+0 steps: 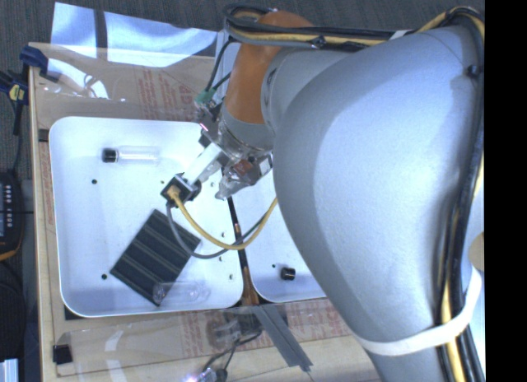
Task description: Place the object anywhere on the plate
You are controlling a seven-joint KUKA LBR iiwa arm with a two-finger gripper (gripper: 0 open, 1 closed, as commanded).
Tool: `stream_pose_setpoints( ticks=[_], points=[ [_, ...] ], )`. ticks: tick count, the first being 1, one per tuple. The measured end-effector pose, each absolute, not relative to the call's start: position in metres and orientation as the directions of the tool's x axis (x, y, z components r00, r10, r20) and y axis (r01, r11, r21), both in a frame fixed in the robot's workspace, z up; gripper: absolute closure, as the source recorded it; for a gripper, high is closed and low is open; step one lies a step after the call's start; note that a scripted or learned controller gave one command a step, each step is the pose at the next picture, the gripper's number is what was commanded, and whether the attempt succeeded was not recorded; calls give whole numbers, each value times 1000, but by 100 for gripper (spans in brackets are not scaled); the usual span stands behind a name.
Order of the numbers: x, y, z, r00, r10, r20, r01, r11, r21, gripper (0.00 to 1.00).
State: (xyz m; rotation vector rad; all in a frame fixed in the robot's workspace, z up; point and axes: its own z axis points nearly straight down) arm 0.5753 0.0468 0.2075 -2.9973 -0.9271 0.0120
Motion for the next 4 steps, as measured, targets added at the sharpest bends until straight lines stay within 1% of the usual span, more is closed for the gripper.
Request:
stream_pose_setpoints(
  ticks=[1,2,3,4],
  points=[
    [474,99,142,881,474,-8,474,-881,-5,100],
    [521,152,172,977,211,-4,211,-977,-3,100],
    [497,154,255,838,545,-4,545,-838,-5,100],
    [529,214,208,843,539,-7,539,-843,-2,100]
  ],
)
